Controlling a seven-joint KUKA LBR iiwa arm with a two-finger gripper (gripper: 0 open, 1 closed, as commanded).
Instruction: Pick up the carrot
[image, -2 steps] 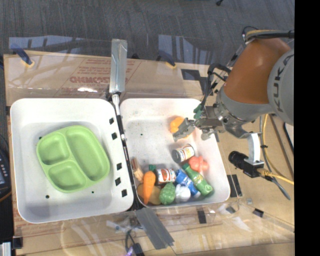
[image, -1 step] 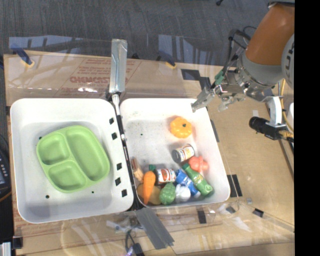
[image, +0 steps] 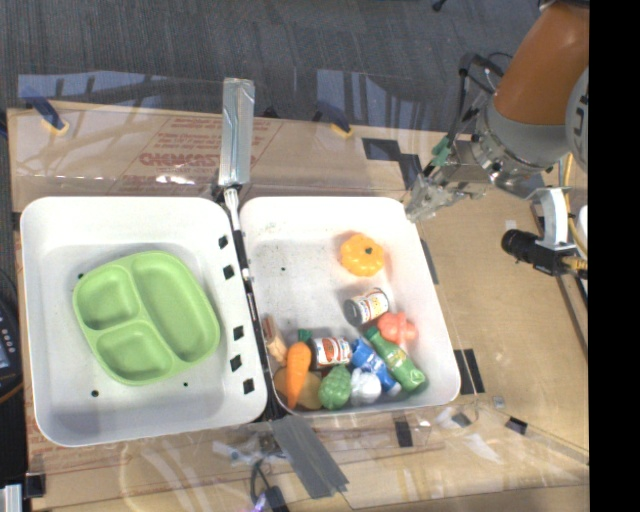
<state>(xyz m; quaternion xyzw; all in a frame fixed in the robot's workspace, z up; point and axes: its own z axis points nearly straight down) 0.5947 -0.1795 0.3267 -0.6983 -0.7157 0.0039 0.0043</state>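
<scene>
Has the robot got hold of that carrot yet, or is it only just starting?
Nothing looks done yet: the small orange carrot lies in the right white bin, at its near edge among toy cans and bottles. The gripper hangs above the bin's far right corner, away from the carrot, with nothing seen in it. Reaching over, gripping and lifting are all left.

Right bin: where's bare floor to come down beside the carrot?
Bare floor in the right bin: the far-left stretch between its wall and the orange pumpkin toy. The near end is crowded: the carrot sits against a can and green toy.
</scene>
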